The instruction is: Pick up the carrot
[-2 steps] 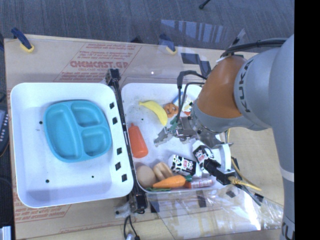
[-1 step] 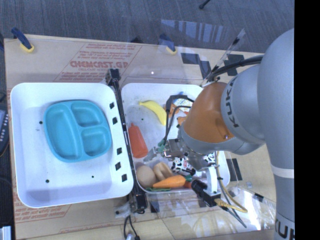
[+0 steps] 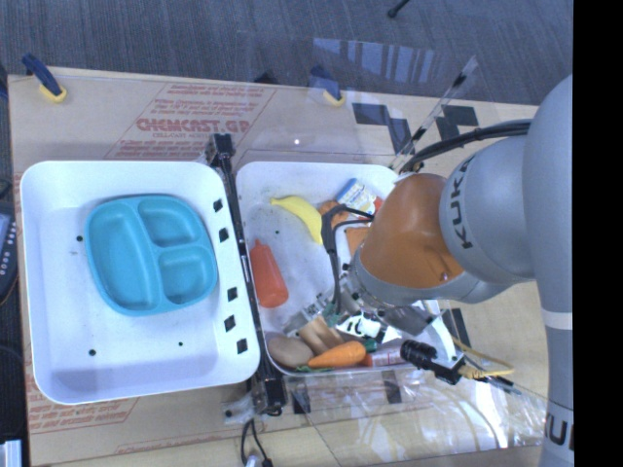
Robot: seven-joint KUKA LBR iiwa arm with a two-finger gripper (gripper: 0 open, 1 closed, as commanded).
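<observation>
Reaching into the right bin, carrot below my wrist

"CHEMCAST" is printed on the tabletop (image 3: 146, 129); a blue tray (image 3: 151, 253) sits in the left bin (image 3: 49, 358); the carrot (image 3: 338, 356) lies by the right bin's (image 3: 282, 178) near wall; "KUKA" marks my arm (image 3: 487, 212). My claw's (image 3: 346, 321) state I cannot tell.

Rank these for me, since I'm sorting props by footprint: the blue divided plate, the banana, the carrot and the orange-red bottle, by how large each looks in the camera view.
1. blue divided plate, clearly largest.
2. orange-red bottle.
3. banana and carrot: they look alike in size, and both are partly hidden beside the arm, so I won't rank them.
</observation>
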